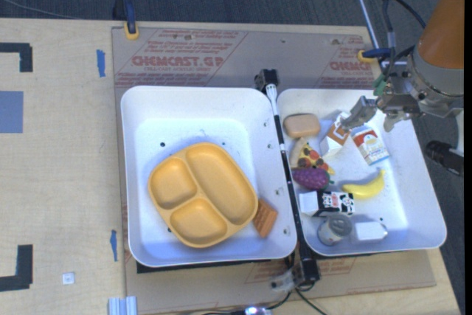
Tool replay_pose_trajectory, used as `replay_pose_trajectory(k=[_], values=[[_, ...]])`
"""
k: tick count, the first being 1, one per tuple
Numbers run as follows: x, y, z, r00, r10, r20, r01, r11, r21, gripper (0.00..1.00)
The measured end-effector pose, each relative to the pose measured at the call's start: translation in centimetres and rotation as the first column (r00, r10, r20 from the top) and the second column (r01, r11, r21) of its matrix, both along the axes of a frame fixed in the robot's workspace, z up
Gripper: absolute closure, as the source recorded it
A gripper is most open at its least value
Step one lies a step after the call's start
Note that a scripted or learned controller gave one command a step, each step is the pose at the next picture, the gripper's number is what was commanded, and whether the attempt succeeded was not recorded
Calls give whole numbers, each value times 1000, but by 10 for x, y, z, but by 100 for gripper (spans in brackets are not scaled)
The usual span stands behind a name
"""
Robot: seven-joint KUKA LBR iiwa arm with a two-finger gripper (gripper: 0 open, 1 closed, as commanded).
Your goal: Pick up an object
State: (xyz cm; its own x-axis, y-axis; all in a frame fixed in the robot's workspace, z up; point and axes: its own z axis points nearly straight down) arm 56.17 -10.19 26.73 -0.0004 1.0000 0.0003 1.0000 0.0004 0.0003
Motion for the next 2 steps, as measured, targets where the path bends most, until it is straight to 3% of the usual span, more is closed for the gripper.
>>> replay_pose_trajectory(k=[1,2], values=[[12,66,-83,1000,0,-2,0,1000,0,0],[-13,70,-83,1000,-2,-3,2,1000,1,0]])
